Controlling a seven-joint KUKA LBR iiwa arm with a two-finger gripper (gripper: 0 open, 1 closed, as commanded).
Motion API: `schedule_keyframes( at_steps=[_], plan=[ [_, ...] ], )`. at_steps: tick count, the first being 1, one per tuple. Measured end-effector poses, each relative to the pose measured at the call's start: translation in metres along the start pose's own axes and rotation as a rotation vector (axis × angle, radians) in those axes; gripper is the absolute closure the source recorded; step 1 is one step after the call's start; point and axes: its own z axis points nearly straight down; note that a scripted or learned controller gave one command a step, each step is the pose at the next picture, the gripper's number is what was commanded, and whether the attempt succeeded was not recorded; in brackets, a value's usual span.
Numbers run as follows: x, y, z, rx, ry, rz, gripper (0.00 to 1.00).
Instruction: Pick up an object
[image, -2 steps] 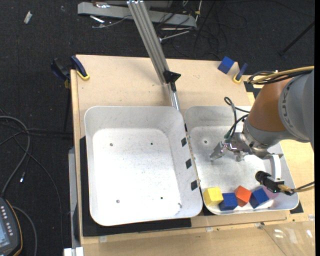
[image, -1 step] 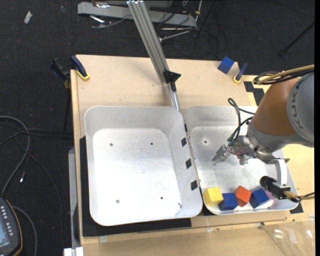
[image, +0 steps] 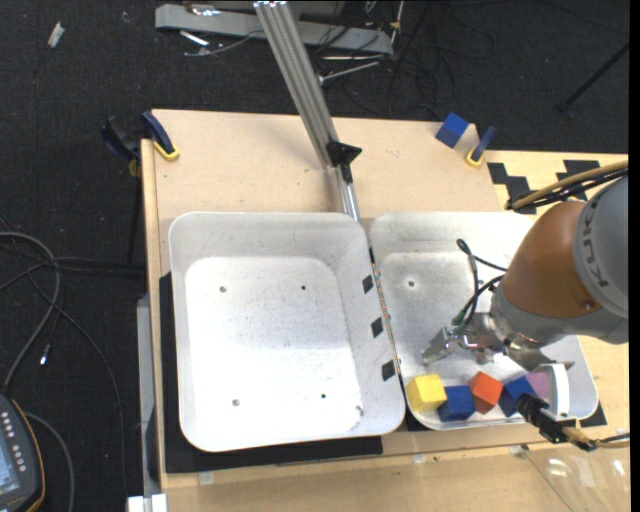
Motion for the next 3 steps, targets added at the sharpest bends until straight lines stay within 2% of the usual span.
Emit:
schedule_keyframes(
  at_steps=[1,2,3],
  plan=[
    [0.016,0.070,-0.001,-0.004,0.000,-0.008,0.00],
    [0.021,0.042,-0.001,0.003,0.001,-0.002,0.00],
    [0.047,0.073,-0.105,-0.009,0.000,-0.008,0.00]
  ],
)
